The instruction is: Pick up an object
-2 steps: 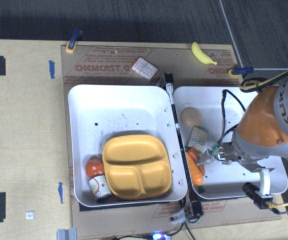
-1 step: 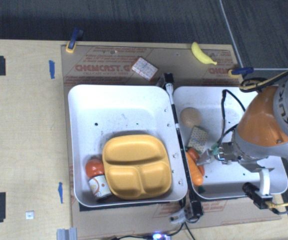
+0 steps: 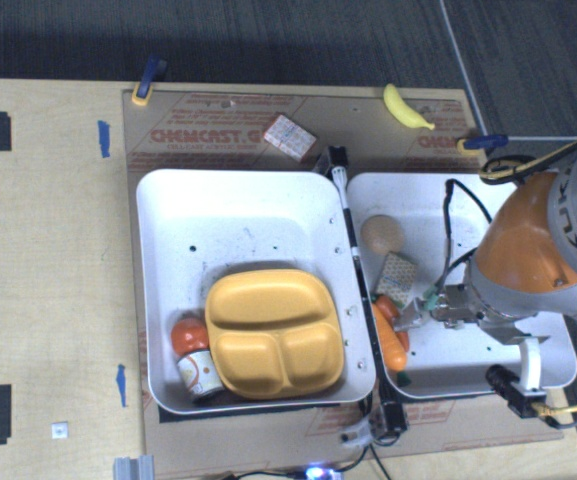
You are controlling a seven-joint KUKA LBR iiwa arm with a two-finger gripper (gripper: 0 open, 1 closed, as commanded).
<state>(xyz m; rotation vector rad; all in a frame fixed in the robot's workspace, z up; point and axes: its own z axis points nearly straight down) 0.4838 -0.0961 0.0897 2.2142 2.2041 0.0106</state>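
While the gripper [image 3: 415, 313] hangs low in the right bin [image 3: 558, 363], nothing has left the bin floor, so the pick reads as under way but not done. Its fingers are too small and too crowded by wrist hardware to tell whether they are spread, pressed together or pinching anything; I cannot tell.

Taking the gripper as landmark: an orange carrot-shaped object [image 3: 392, 340] lies just beside it, toward the divider between the bins, with its upper end so near the tip that contact is possible but not clear. A grey speckled block [image 3: 398, 278] sits just above the gripper, near it, and a tan round ball [image 3: 381, 234] lies farther up, apart from it.

Well away from the gripper, the left bin [image 3: 168, 208] holds a yellow compartment tray [image 3: 272, 330] with a small red-and-white can [image 3: 195, 358] touching its outer edge.

By my judgement the carrot is the likeliest target. What remains is a sure grasp and a lift clear of the bin.
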